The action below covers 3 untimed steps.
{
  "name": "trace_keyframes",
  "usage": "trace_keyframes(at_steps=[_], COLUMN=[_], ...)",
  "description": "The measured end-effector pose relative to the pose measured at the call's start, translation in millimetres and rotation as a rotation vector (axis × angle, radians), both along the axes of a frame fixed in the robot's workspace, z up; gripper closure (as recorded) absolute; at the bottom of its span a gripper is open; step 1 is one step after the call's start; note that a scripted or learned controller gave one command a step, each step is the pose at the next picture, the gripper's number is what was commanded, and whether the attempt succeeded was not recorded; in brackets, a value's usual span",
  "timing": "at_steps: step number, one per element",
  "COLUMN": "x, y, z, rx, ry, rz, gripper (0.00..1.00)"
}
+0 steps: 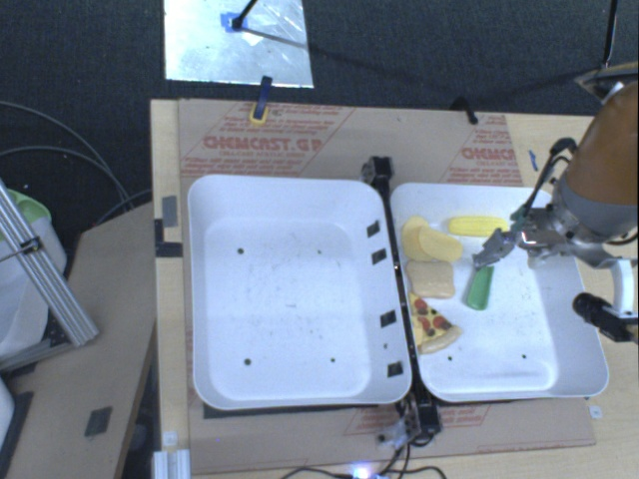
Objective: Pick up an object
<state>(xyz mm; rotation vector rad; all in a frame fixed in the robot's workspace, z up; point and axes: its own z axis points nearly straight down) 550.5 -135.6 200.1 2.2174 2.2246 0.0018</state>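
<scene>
You see the arm (605,173) as a rounded body with a broad orange band above a grey wrist section, a thin black cable looping along its side, a black fitting low on its near side, and a small metallic grey gripper (493,247) at its tip.

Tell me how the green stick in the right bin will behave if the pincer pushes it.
The green stick looks rounded and narrow, so a sideways push would probably roll it. It seems to be a small plastic toy, likely light and stiff. It lies beside the cracker, which might block a leftward roll.
</scene>
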Motion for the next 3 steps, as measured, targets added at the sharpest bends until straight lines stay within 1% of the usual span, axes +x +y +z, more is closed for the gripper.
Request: trace_keyframes(at_steps=[1,2,3], x=[-40,66,-70], y=[-31,-72,-45], z=[-119,-113,-103], rx=[0.000,-0.006,0.004], ry=[0.006,-0.012,0.010], rz=[-0.007,0.003,-0.006], gripper=[0.00,0.00,0.00])
